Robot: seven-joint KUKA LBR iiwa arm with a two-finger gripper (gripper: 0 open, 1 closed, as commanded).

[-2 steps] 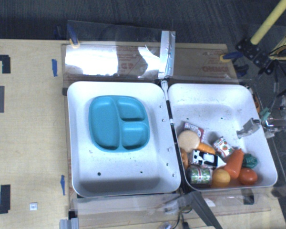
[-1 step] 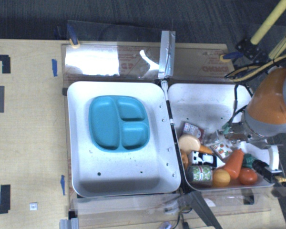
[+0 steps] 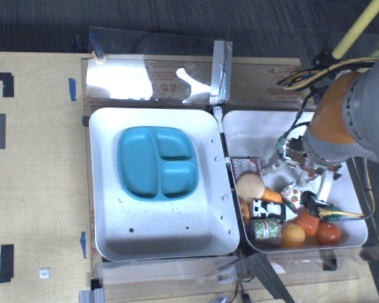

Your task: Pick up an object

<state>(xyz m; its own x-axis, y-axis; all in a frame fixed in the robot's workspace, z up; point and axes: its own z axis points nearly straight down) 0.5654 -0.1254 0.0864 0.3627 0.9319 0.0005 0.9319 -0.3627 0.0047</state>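
Note:
My gripper [image 3: 305, 180] hangs low inside the right bin [image 3: 252, 126], over its middle, below the arm's orange band [image 3: 331, 115]. Right under and around it lies a heap of small items: a beige round roll [image 3: 249, 185], an orange carrot [image 3: 272, 196], a small red-and-white piece [image 3: 292, 196], a black-and-white block [image 3: 266, 210], a green can [image 3: 265, 230], an orange fruit [image 3: 294, 234] and a red tomato [image 3: 329, 233]. The gripper's body hides whatever sits directly beneath it.
The left bin [image 3: 107, 226] holds a blue divided plate [image 3: 157, 161]. A pink packet [image 3: 244, 166] lies by the wall between the bins. Cables [image 3: 306, 74] and a yellow rod [image 3: 360, 21] run behind the right bin. The items crowd its near half.

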